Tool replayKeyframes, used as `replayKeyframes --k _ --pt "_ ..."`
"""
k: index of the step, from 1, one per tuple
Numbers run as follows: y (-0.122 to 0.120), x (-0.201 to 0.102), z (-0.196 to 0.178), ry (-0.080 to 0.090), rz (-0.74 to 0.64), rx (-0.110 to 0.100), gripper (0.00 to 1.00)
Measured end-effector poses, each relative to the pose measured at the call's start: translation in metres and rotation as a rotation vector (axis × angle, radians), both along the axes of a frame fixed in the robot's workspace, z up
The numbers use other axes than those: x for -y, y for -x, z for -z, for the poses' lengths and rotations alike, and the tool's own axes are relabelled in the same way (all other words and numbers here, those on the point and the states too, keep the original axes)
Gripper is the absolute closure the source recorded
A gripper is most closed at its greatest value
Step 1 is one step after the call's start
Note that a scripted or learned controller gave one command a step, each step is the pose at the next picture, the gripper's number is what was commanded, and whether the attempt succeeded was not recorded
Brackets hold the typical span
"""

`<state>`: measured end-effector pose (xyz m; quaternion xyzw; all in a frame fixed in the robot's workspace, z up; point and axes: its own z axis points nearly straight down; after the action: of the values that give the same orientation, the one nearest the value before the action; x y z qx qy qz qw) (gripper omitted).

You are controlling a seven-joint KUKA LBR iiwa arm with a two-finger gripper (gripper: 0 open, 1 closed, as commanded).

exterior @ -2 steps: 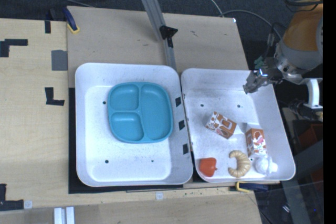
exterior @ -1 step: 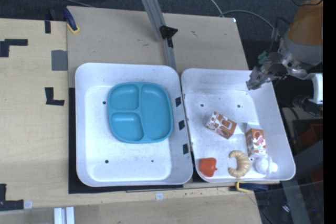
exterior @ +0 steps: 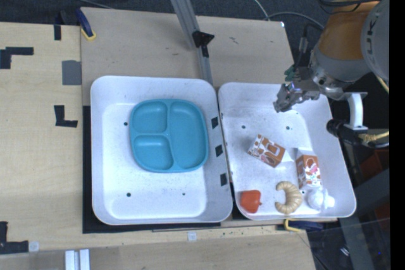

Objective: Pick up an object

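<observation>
So the grey two-finger gripper [exterior: 288, 100] is hanging over the upper part of the right-hand shallow white plastic bin [exterior: 253, 98], up near its far rim and well apart from anything it could grab, and honestly I can't tell from this angle how it's set, it's just a dark blob at the end of the wrist. All the grabbable stuff sits in the lower half of that bin, which makes sense if things got dropped or tumbled there: a small brown-and-white printed carton [exterior: 266, 150] lying tilted near the middle, a second red-and-white printed carton [exterior: 308, 170] just beside it toward the right wall, a tan croissant-shaped toy pastry [exterior: 288, 196] below them, a red tomato-like toy [exterior: 250, 201] down by the near-left corner, and some small white thing [exterior: 319, 200] in the near-right corner that I can't identify. My guess is the tilted brown-and-white carton is the likeliest target since it's nearest the gripper with clear floor around it. The left-hand shallow white bin [exterior: 107, 186] holds a light blue three-compartment plastic plate [exterior: 169, 136] lying flat, nothing on it.
</observation>
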<state>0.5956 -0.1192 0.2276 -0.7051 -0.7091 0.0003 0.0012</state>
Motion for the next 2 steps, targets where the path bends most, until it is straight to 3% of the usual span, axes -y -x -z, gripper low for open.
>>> replayKeyframes --k 1,2 --pt "0.013 -0.054 0.010 0.000 0.000 -0.001 1.00" --pt "0.012 -0.111 0.013 -0.001 -0.002 0.000 1.00"
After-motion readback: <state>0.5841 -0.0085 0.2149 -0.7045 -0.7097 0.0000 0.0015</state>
